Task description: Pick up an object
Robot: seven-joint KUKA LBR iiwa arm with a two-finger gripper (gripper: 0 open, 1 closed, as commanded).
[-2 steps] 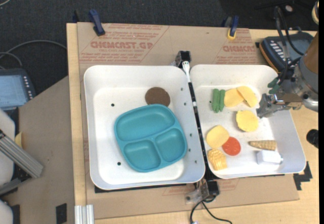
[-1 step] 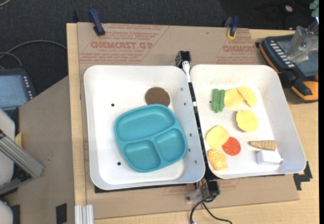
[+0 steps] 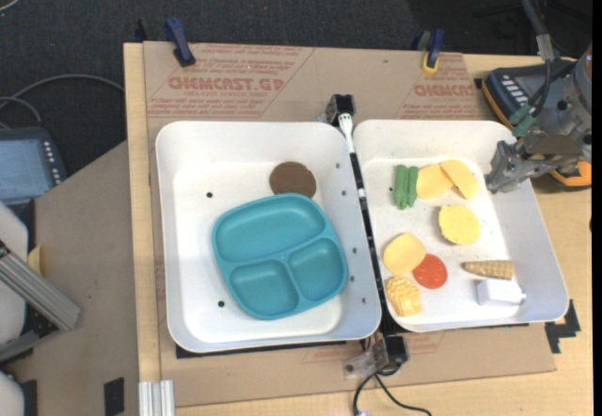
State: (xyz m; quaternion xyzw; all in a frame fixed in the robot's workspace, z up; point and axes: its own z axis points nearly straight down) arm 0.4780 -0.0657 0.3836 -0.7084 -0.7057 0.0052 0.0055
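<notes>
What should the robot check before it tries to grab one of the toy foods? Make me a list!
1. Gripper is over the right bin, where the food lies: ok, at its upper right edge.
2. Gripper is carrying nothing already: cannot tell, the fingers are too blurry.
3. A food lies close by: ok, the yellow slices are just to its left in the picture.
4. The target has room around it: not ok, those slices overlap each other and touch the green beans.
5. An easier pick exists: ok, the ice cream cone lies with some space around it.
</notes>
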